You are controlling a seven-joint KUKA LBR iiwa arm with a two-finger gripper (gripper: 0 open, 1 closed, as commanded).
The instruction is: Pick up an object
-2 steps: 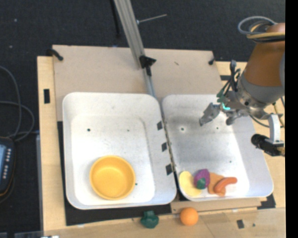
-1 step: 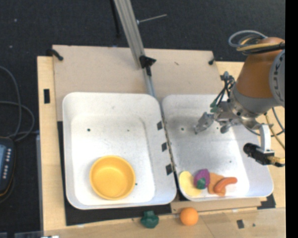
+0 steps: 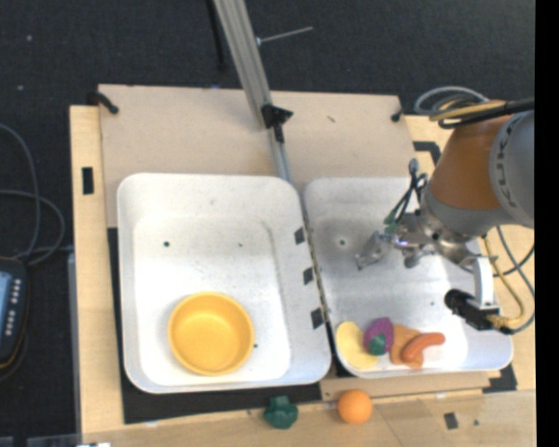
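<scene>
Camera view gives me the two-finger gripper (image 3: 388, 250) over the right white bin (image 3: 354, 203), fingers spread, nothing between them; purple toy (image 3: 379, 331) well apart.

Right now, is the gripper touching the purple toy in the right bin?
Apart. The camera view shows bare white bin floor between the gripper and the purple toy.
</scene>
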